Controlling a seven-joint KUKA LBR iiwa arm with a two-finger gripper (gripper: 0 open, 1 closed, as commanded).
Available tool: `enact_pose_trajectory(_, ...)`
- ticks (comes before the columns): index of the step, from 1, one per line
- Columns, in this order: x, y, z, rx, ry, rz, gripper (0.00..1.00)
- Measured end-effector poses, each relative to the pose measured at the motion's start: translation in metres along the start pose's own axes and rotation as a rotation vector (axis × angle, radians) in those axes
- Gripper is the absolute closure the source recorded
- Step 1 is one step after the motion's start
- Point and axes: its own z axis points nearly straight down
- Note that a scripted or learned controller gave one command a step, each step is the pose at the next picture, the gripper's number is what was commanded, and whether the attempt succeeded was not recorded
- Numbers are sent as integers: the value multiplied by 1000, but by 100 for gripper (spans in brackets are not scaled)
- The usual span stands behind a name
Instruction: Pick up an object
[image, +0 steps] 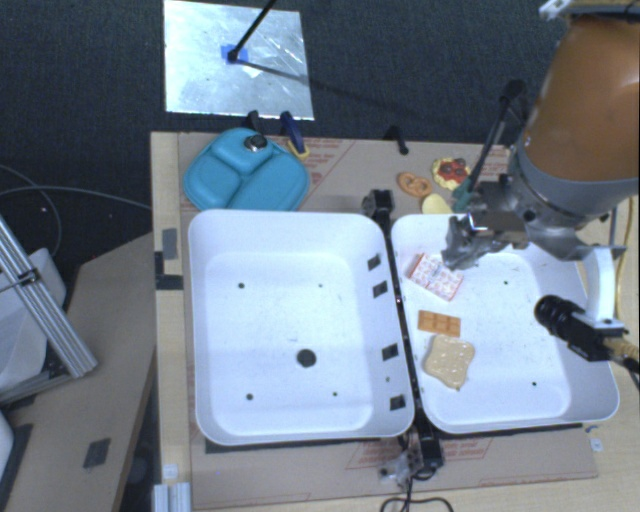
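Note:
In the right bin (560, 400) lie a pink-and-white patterned packet (435, 277), an orange cracker (439, 323) and a pale toast slice (449, 362), all near its left wall. My gripper (461, 252) hangs over the back left of this bin, just right of the packet's far end and close above it. Nothing is visibly held. The left bin (250, 310) holds one small dark disc (306, 357).
Behind the bins on the bench are a blue divided plate (247, 172), an orange cookie (413, 184), a red-and-yellow toy (451, 171) and a pale yellow piece (435, 205). A shiny metal sheet (238, 58) lies further back. The grey and orange arm looms over the right bin's back right.

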Motion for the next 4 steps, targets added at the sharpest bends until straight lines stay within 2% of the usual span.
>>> enact_pose_trajectory(1,62,-1,-5,14,0,-6,100)
enact_pose_trajectory(2,59,0,-16,11,-1,-7,100)
enact_pose_trajectory(3,96,-3,80,25,-3,-4,100)
enact_pose_trajectory(4,95,-1,64,14,-1,-7,100)
